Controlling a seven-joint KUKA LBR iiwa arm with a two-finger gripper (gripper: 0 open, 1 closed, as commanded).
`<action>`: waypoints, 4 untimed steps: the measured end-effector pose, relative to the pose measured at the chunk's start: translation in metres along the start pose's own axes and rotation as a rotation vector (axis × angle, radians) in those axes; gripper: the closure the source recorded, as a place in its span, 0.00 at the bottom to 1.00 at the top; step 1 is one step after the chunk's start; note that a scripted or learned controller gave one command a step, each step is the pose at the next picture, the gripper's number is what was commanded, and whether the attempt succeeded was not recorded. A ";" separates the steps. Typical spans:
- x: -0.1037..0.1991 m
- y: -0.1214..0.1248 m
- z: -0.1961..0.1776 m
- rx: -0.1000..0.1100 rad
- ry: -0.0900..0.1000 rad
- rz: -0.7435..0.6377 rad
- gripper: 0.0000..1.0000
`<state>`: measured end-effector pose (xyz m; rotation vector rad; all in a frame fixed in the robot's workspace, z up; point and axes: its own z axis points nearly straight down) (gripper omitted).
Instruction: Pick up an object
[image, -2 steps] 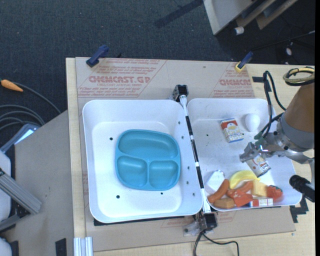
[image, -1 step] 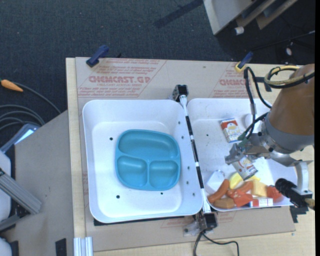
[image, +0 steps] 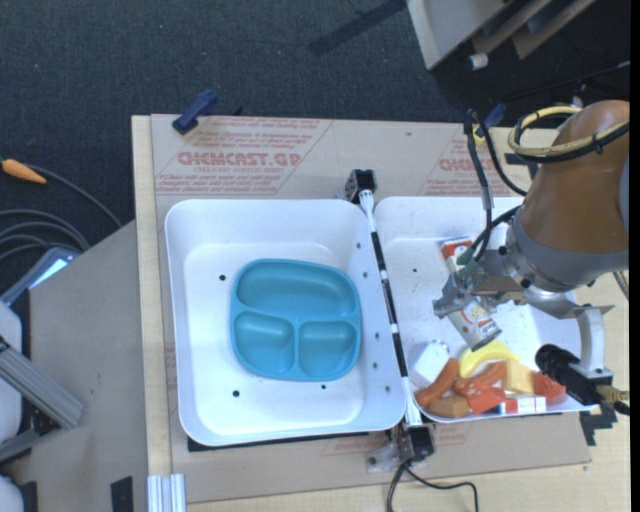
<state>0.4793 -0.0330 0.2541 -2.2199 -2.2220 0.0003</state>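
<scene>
— Orange, yellow and red toy food (image: 480, 385) lies heaped in the right bin's (image: 420, 225) near corner; a smooth blue divided plate (image: 296, 318) fills the left bin (image: 190, 300).

— And the arm?

— Bent in from the right, gripper (image: 462, 300) low over a small labelled packet (image: 478, 322). Pinching or spread, I cannot tell.

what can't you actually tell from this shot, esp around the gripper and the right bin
- Gripper, camera view: too small and cluttered to tell open or shut.
- Right bin: its right part is hidden under the arm.
- Object pile: overlapping items, individual shapes unclear.
</scene>
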 end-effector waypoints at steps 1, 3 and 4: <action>-0.055 0.026 -0.014 -0.002 -0.001 0.001 1.00; -0.038 0.061 0.005 -0.002 -0.001 0.001 1.00; -0.019 0.093 0.000 -0.002 -0.001 0.000 1.00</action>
